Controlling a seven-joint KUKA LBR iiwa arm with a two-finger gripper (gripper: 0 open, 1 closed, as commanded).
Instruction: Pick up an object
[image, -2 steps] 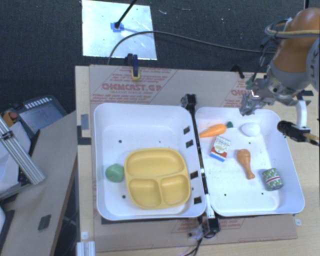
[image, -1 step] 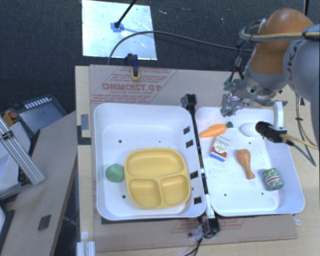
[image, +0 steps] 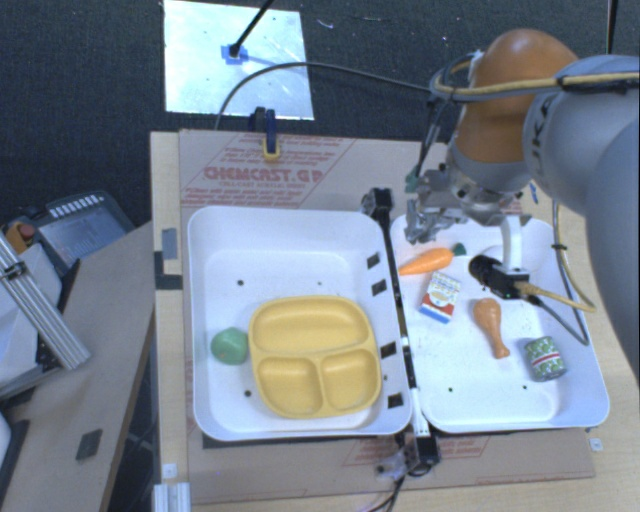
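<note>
My gripper (image: 426, 230) hangs over the far left corner of the right bin (image: 470, 392), close to the divider between the two bins. Whether it is spread or pressed together I cannot tell from this slanted view. Nothing shows held in it.

Right bin, contents, from far to near:
- a carrot (image: 425, 262), orange, lying flat with its thin tip towards the divider. It sits just in front of my gripper in the view and is the nearest object to it. Whether the two touch I cannot tell. A small dark-green piece (image: 458, 248) sits at its thick end.
- a small carton (image: 440, 296), white with red and blue print, just beside the carrot on the near side.
- a drumstick (image: 490, 325), brown, lying to the right of the carton, apart from it.
- a can (image: 545, 358), green-patterned, on its side near the bin's right wall.

Left bin (image: 290, 250), contents:
- a yellow tray (image: 310, 335) with three compartments — one long, two smaller — set in the near half of the bin.
- a green ball (image: 229, 346), just beside the tray's left edge.
</note>
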